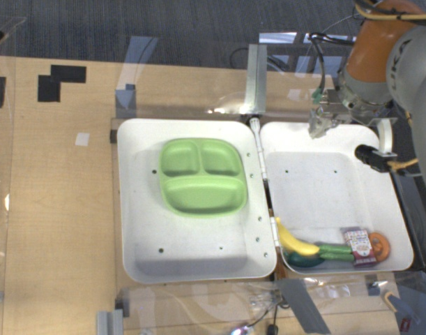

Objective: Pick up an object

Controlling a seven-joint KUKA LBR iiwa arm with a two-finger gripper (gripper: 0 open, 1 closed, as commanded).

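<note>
The gripper point(318, 125) hangs at the right bin's point(324, 180) far rim; whether it is spread I cannot tell. The banana point(294, 241) lies in the near corner, light, probably stiff, best pinched mid-curve. A green item point(324, 253), small packet point(359, 245) and the wall crowd it. The left bin point(139, 187) holds 1 green tray point(201, 176).

- Arm point(408, 54): grey rounded casing w/ broad orange band point(377, 47) above wrist.
- Black & yellow cables loop over top.
- Gripper point(318, 125): small, silvery metal.
- Black fitting w/ yellow cable on lower side.
</note>
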